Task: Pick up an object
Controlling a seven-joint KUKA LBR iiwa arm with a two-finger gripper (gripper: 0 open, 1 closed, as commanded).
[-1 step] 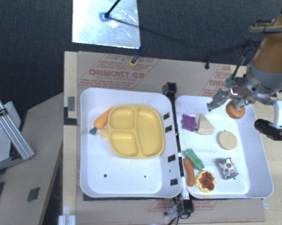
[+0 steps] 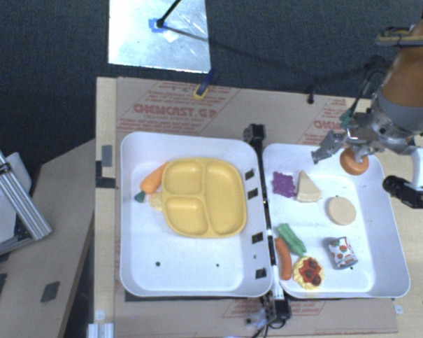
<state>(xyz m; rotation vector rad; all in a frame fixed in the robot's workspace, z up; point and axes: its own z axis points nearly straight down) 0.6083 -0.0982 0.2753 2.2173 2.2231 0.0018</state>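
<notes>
Your gripper (image 2: 347, 143) hangs over the top edge of the right bin (image 2: 394, 229). How far the jaws are parted you cannot tell from this slant, and nothing shows between them. One grey finger points toward 8 o'clock from the wrist.

Just beside the gripper, at its 5 o'clock, sits an orange round piece (image 2: 354, 162), smooth and disc-like, seemingly touching or right under the tool. It looks like the nearest pick, and being round it has no long axis to line up with.

Further out at 7 o'clock lie a pale cheese-like wedge (image 2: 308, 188) and a knobbly purple cluster (image 2: 284, 184) side by side. At 6 o'clock rests a flat beige disc (image 2: 341, 210), and below it a small crinkled wrapper (image 2: 341, 252).

Toward the bin's lower left are a green pod (image 2: 291, 238), an orange sausage shape (image 2: 284, 258) running 12 to 6, and a pizza-like round (image 2: 308, 272).

The left bin (image 2: 134, 266) holds a glossy yellow divided plate (image 2: 198, 197) with a carrot (image 2: 154, 178) at its 9 o'clock.
</notes>
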